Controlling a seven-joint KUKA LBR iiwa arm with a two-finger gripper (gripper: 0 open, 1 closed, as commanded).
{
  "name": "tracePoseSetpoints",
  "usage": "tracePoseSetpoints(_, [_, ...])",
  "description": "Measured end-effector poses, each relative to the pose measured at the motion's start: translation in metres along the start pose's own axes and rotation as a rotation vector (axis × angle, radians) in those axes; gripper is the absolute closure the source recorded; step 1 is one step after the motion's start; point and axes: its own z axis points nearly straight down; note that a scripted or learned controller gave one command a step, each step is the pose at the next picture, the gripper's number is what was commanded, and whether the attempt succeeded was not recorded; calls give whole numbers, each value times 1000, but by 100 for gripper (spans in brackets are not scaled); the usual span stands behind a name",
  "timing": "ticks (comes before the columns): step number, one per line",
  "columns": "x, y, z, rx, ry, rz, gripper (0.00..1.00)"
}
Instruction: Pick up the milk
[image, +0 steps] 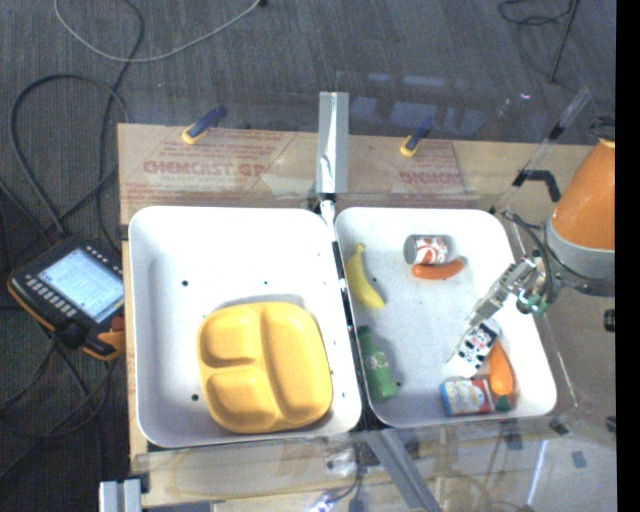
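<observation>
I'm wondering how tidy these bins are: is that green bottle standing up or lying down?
Lying down. The green bottle rests on its side on the floor of the right bin, along that bin's left wall, its full length visible from above.

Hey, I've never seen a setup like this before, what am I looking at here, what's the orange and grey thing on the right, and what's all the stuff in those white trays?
This is one camera fixed above a bench, looking down at a slant. The orange and grey thing is a robot arm reaching in from the right; its gripper hangs over the right bin, just above a small milk carton. Nothing visibly sits between its fingers. That bin also holds a banana, a green bottle, a can, a sausage-like toy, a carrot and a small tub. The left bin holds a yellow divided tray.
</observation>
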Motion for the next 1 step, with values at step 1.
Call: tracePoseSetpoints(1, [-36,69,-33,1,-1,88,100])
